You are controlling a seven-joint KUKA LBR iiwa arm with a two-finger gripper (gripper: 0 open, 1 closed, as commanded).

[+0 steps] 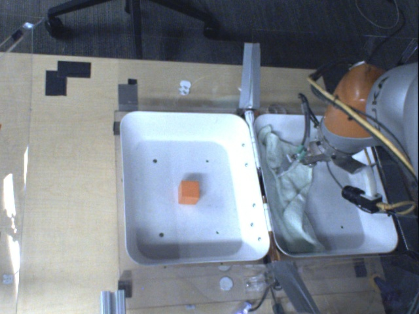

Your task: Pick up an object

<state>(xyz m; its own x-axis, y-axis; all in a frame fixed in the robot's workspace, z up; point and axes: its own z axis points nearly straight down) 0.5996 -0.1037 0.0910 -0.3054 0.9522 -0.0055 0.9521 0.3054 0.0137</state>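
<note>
an orange cube (189, 192) sat alone near the middle of the left bin (141, 175), well apart from all four walls with open floor on every side. the gripper (302, 157) hung over the right bin (373, 237), near its far edge and close to the wall shared with the left bin, right at a crumpled pale cloth (288, 191) that ran along that shared wall from the far corner to the near one. whether the jaws were apart or together could not be told, while the right bin's outer half lay open.
</note>
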